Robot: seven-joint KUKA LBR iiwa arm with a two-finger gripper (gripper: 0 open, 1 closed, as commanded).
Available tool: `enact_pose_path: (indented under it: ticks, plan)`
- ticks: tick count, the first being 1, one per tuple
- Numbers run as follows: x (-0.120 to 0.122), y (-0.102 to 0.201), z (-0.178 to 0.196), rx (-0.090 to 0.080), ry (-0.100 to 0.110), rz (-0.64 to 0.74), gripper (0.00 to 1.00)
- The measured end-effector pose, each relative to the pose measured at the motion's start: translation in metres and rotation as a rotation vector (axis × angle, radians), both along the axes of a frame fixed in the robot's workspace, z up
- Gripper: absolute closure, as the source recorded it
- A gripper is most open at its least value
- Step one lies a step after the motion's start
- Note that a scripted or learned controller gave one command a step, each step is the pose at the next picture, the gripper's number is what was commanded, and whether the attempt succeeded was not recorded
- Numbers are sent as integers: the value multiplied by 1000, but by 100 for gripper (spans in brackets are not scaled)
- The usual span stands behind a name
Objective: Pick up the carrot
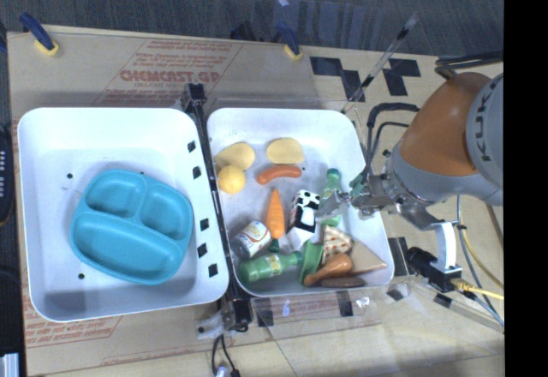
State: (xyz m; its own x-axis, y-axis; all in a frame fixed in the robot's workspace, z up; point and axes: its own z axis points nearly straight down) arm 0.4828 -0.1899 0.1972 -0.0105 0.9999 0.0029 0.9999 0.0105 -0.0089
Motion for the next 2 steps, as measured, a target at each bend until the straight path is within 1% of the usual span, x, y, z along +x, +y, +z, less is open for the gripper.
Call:
enact_pose_path:
  ticks: [1,2]
  plan:
    - [17,61,-105,-3,-6,22,0]
    - [72,90,-106,-2,2,-474,0]
